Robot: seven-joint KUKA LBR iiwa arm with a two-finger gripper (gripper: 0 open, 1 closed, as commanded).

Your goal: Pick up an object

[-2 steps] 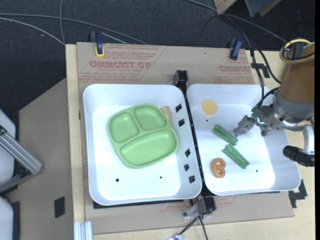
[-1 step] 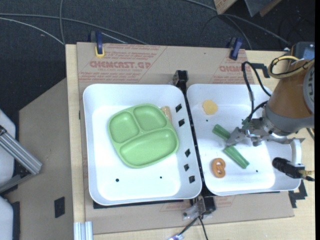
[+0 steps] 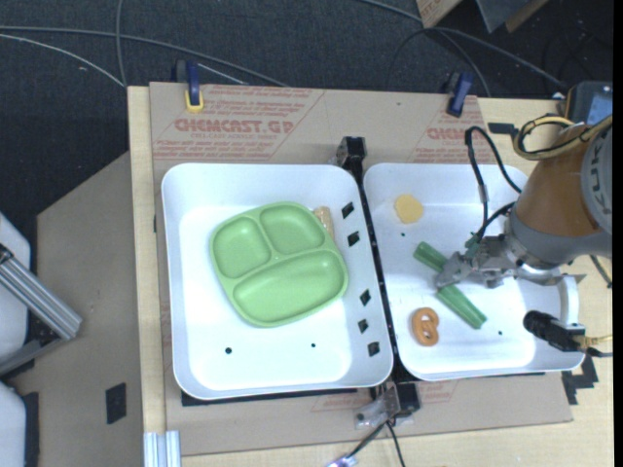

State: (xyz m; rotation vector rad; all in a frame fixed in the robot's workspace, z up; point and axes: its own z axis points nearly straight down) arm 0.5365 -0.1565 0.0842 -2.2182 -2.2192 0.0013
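At right of the frame, the arm [image 3: 560, 197] reaches over the right bin [image 3: 506, 363], its end effector [image 3: 456, 275] low among the green sticks near the bin's centre. Whether it is wide, narrow or closed on anything cannot be told; its metal tip blurs into the green pieces beneath it. One green stick [image 3: 429, 256] lies just up-left of the tip, and another [image 3: 461, 305] runs down-right from it, so the two look like a single broken diagonal with the tool sitting over the gap. That placement suggests the program is aiming at one of these sticks, probably because they lie nearest the middle of the bin, away from the walls. A yellow disc [image 3: 409, 207] rests toward the bin's upper left, and an orange ring [image 3: 425, 326] lies lower, near the front wall; both are apart from the tool. The left bin [image 3: 185, 290] holds a green divided plate [image 3: 279, 262] lying flat, with a small tan piece [image 3: 323, 218] at its upper right edge. Both bins sit on the table [image 3: 243, 115], pinned at the far edge by clamps [image 3: 194, 84], presumably to keep them still under contact.
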